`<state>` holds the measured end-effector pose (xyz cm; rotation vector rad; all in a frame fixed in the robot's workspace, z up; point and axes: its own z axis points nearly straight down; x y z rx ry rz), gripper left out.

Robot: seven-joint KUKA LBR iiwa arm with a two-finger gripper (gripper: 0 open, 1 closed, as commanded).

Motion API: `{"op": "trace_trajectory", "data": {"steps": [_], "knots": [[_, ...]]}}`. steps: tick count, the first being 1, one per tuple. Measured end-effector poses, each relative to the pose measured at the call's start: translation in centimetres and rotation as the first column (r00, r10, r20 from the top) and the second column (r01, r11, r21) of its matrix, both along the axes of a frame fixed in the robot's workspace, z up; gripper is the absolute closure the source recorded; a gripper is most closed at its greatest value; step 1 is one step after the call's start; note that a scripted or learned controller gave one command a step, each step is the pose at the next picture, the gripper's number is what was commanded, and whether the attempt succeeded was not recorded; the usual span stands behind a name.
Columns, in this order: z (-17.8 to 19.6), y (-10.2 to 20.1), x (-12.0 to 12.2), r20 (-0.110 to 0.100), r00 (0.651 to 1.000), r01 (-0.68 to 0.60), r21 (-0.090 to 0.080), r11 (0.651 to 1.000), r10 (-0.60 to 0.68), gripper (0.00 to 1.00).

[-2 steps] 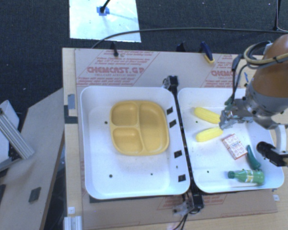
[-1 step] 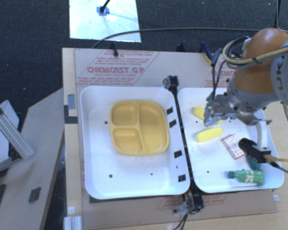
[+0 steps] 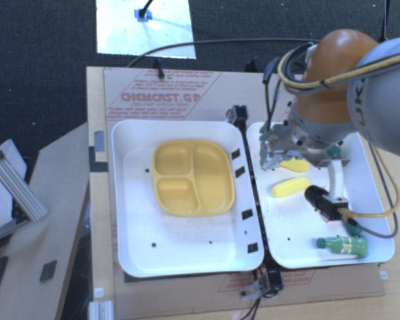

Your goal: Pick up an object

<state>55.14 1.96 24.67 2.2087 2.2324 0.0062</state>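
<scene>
In the right bin (image 3: 380,179), a yellow corn cob (image 3: 290,187) lies lengthwise left-right; the gripper (image 3: 272,157) hangs just beyond, jaw state untellable. A green bottle (image 3: 343,245) lies near.

Position: fixed above the bench (image 3: 100,179)
Facing: down at a slant
Coverage: both white bins (image 3: 130,245) fully framed
Arm (image 3: 360,79): enters from right

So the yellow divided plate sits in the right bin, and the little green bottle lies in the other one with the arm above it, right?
Not quite. The camera view shows the yellow divided plate in the left bin, not the right one. The rest holds: the green bottle lies in the other bin, the right one, where the arm reaches in.
</scene>
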Motion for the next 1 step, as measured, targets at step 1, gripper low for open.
{"op": "trace_trajectory", "data": {"steps": [1], "knots": [[0.23,5.08,1.20,-0.001,1.000,0.000,0.001,1.000,0.000,1.00]]}}
